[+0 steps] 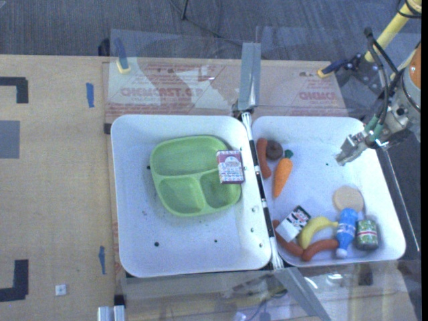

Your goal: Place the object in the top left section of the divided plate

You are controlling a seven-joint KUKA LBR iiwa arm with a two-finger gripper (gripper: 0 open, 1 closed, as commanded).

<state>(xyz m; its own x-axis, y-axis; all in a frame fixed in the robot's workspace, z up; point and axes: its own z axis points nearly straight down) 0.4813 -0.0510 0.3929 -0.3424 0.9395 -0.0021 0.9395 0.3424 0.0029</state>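
Small red carton on the right edge of the green divided plate

The small red carton (pixel 230 166) lies flat on the right rim of the green divided plate (pixel 180 179), which sits in the left bin (pixel 134 246). The gripper (pixel 349 151) hovers over the far right of the right bin (pixel 314 136), apart from the carrot (pixel 282 172), banana (pixel 314 229) and blue bottle (pixel 346 231); nothing shows between its fingers, and how far apart they stand cannot be told.

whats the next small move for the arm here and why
Probably lower the gripper toward an item in the right bin, perhaps the carrot. It sits over bare bin floor with nothing between its fingers, and the green divided plate waits in the left bin.
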